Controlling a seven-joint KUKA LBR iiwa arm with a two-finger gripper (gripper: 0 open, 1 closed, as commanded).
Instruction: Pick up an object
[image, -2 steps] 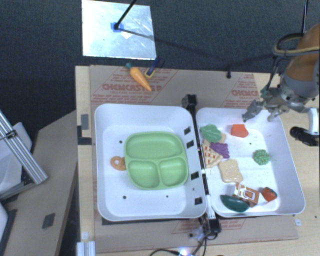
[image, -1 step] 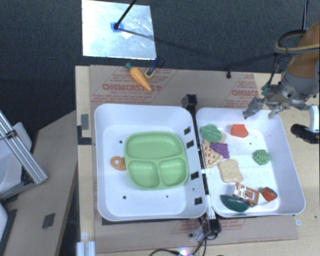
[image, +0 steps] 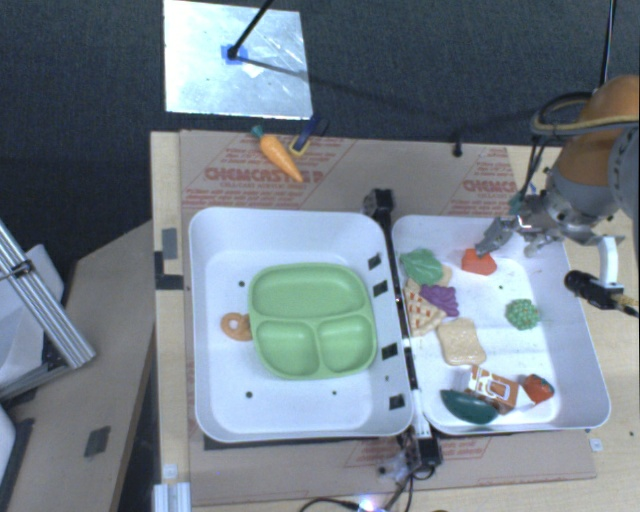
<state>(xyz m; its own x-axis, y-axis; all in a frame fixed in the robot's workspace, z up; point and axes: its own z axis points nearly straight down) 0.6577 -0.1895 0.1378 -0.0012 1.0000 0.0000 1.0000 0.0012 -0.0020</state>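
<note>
From my remote seat I see the grey arm with its orange band (image: 610, 105) reaching in at the upper right of the frame, its two-finger gripper (image: 497, 240) lowered over the upper part of the right white bin (image: 590, 345). One dark finger (image: 493, 238) slants down toward the small red-orange toy piece (image: 479, 263), which lies on the bin floor just below and slightly left of the fingertips; I cannot tell whether they touch it, and nothing shows clearly between them. How far apart the fingers stand I cannot tell from this angle. Left of the red piece sits a green leafy toy (image: 423, 266), with a purple grape cluster (image: 440, 297) and a waffle-patterned piece (image: 422, 314) below it. A green broccoli floret (image: 522, 314) lies toward the right, a tan bread slice (image: 461, 342) near the middle. The left white bin (image: 215, 400) bears a green divided plastic tray (image: 312, 320) with a small brown pretzel (image: 236, 327) beside it. An orange toy carrot (image: 279, 156) rests on the cardboard above the bins.
</note>
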